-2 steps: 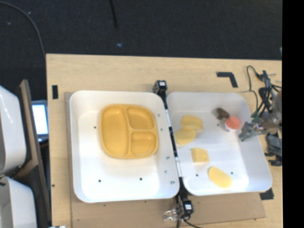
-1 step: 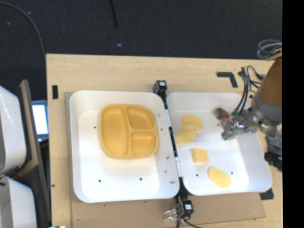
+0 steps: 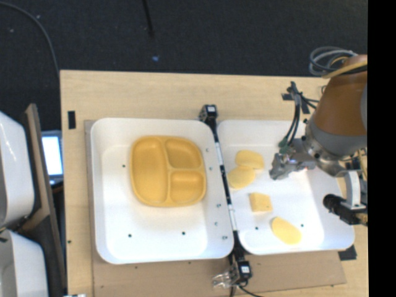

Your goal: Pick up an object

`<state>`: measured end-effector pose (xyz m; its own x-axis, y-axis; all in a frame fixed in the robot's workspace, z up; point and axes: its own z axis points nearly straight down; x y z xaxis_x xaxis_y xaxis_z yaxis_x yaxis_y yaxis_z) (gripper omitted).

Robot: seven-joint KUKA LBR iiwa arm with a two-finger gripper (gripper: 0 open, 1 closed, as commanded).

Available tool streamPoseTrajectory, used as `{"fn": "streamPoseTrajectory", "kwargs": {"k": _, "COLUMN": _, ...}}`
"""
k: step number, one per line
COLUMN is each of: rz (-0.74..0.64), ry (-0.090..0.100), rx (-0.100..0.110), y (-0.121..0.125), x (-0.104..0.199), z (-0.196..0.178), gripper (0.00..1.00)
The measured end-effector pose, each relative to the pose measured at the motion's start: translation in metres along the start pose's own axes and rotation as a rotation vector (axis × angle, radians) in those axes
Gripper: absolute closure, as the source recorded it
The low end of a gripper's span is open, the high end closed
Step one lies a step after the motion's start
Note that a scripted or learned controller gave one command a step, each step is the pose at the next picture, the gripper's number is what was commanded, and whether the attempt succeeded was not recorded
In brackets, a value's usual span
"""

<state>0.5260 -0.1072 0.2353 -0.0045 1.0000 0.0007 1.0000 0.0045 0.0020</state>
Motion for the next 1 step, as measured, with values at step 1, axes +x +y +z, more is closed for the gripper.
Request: {"fn": "streamPoseTrajectory", "kwargs": {"k": 1, "rz": 0.001, "ry": 0.000, "rx": 0.001, "y": 0.0103, "x": 0.0453, "z": -0.0039, "gripper": 1.00}}
